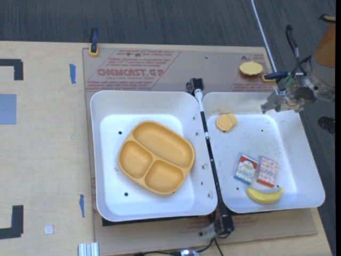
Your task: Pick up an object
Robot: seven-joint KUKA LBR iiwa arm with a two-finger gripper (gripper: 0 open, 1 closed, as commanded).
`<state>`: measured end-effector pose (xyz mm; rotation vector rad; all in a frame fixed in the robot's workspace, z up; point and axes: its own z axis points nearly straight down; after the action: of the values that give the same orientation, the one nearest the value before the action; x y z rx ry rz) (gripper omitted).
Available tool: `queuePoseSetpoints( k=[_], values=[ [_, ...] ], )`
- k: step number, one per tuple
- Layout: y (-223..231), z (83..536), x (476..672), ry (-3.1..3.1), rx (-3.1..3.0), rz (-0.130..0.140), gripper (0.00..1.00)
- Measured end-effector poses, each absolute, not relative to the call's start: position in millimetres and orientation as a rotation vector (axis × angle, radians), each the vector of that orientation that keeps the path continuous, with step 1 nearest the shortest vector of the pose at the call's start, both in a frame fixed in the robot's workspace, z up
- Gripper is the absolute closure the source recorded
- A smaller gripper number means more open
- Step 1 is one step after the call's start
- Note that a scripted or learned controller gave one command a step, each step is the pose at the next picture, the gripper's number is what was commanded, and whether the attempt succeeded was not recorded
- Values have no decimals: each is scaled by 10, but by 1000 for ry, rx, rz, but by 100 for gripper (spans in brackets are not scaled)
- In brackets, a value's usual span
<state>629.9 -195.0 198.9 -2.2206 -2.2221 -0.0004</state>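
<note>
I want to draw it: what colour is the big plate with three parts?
Yellow-orange all over; the plate shows in the camera view.

Both bins, the left bin (104,143) and the right bin (303,153), are white. The divided plate (155,157) is yellow-orange. The banana (264,195) is yellow. Two small packets (256,170) show blue, red and white print. The tabletop (42,159) is pale wood.
</note>
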Motion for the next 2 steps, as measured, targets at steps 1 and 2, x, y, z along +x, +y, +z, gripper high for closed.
queuePoseSetpoints(
  k=[1, 2],
  values=[
    [-1820, 860, 6640, -2226, -2222, -3, 0],
    [-1268, 856, 5842, -2224, -2222, -3, 0]
  ],
)
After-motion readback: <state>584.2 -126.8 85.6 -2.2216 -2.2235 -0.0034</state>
